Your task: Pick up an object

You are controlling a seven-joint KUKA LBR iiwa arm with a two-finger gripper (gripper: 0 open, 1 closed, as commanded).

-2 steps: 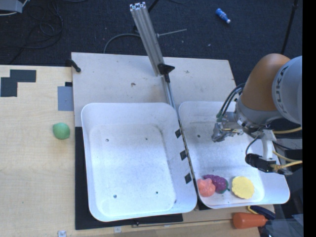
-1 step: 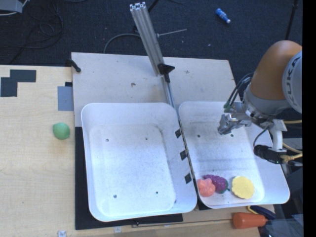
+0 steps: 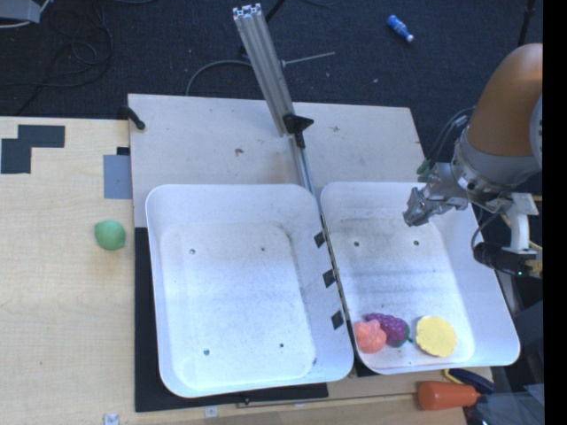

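From my screen the pincer is a small dark blur over the right bin, and I cannot tell how its fingers stand. The arm runs out of frame past that bin's right side. At the bin's near wall, the purple object sits partly behind the pink object; both are too small to identify. Below that bin, the orange object is cut by the frame's bottom edge.

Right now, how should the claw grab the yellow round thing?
Probably straight down from above, pinching across the yellow disc at its rim. It lies flat in the right bin. The purple toy sits close on its left, so closing along the free near and far edges looks safer.
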